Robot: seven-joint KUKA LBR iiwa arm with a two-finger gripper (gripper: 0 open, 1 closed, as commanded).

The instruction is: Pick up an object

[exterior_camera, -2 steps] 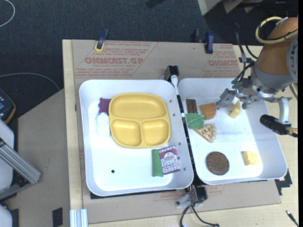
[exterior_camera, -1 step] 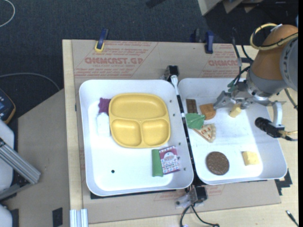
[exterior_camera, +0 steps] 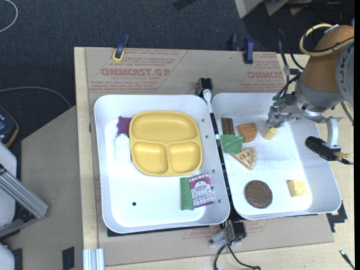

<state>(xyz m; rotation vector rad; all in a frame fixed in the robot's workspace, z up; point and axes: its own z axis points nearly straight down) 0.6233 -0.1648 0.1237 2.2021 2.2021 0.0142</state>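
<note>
My gripper [exterior_camera: 275, 118] hangs over the back of the right bin [exterior_camera: 320, 201], reaching in from the right. A small pale yellow piece [exterior_camera: 270, 133] lies right at its tip; I cannot make out whether it is held or resting on the bin floor. To its left lie an orange-brown bun [exterior_camera: 247, 131], a dark brown bar [exterior_camera: 227, 126], a green piece [exterior_camera: 231, 144] and a wedge-shaped slice [exterior_camera: 246, 158]. A round brown cookie [exterior_camera: 259, 193] and a yellow cube [exterior_camera: 296, 188] sit near the bin's front.
The left bin [exterior_camera: 112, 207] holds a yellow compartment plate [exterior_camera: 166, 141], a purple item [exterior_camera: 124, 124], a white item [exterior_camera: 121, 148] and a green and red packet [exterior_camera: 197, 192]. A black part [exterior_camera: 320, 147] juts over the right bin's right side. Clamps stand along the bench's back edge.
</note>
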